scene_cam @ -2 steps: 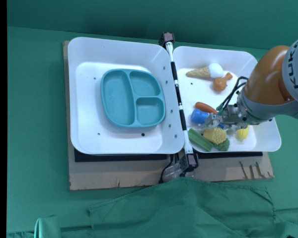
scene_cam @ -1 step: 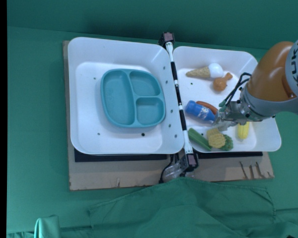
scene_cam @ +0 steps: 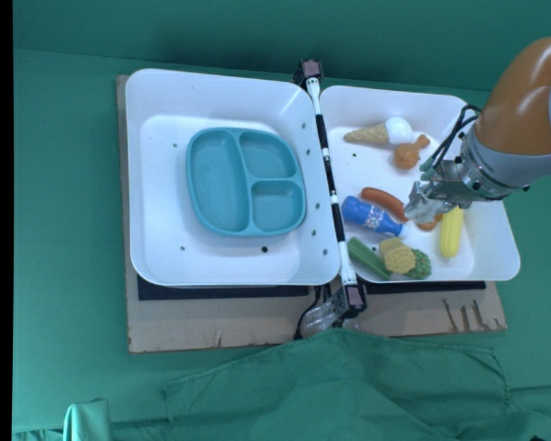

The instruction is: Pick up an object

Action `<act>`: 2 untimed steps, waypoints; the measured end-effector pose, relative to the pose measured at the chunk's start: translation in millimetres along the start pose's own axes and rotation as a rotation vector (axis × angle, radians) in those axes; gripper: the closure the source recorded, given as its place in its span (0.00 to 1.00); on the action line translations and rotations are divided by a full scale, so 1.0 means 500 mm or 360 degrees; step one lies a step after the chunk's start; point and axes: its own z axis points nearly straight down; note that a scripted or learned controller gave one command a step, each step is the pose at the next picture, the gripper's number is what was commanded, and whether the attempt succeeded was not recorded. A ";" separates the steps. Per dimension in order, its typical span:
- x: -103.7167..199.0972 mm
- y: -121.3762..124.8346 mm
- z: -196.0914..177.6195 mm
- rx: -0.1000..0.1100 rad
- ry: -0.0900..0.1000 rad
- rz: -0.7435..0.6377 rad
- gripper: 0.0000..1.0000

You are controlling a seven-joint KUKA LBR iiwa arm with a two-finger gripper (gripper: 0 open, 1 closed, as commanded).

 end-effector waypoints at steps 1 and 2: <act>0.016 0.014 -0.105 0.0000 0.0001 0.0000 1.00; 0.027 0.032 -0.222 -0.0003 0.0001 -0.0001 1.00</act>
